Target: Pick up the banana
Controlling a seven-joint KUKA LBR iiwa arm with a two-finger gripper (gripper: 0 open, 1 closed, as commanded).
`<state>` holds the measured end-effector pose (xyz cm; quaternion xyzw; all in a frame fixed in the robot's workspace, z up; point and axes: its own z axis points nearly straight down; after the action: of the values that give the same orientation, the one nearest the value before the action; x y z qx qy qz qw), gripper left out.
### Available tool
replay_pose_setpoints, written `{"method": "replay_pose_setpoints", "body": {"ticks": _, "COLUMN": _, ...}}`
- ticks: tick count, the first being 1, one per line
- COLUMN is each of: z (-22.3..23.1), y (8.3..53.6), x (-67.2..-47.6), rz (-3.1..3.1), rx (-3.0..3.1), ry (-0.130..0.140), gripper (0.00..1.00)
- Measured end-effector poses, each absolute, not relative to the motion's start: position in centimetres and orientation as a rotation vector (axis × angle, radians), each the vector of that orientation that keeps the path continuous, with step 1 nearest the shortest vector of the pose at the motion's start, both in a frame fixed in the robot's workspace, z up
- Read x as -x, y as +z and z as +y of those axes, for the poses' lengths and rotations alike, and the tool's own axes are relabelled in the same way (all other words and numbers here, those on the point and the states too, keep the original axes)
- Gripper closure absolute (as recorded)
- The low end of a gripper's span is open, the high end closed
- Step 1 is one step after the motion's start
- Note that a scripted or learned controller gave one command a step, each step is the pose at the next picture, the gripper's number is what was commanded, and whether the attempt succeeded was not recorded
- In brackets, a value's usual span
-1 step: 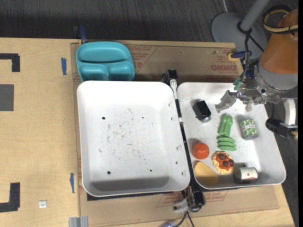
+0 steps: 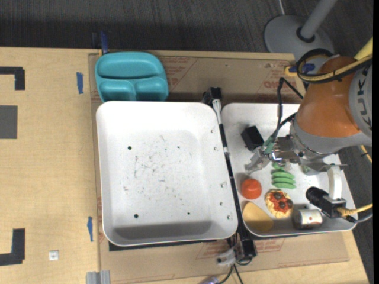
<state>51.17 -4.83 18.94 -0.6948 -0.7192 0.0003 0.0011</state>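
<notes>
Banana (image 2: 257, 216) is being left at right bin's (image 2: 237, 118) near-left corner beside tomato (image 2: 251, 187); gripper (image 2: 265, 156) is being held apart, grip state can't be told, & should be recentred lengthwise.

Grey arm with orange band reaching in from the right, hand (image 2: 258, 162) low, pointing left

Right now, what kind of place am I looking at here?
Probably a robotics lab's grasping test bench: a grey-and-orange arm reaches over two white bins on a cardboard-covered bench, the right bin holding toy food, with blue tape marks.
</notes>
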Motion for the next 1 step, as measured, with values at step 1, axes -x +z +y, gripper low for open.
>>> {"method": "replay_pose_setpoints", "body": {"ticks": 1, "z": -4.86, "y": 19.95, "x": -51.26, "rz": -2.258, "rx": 2.186, "ry": -0.002, "gripper": 1.0}}
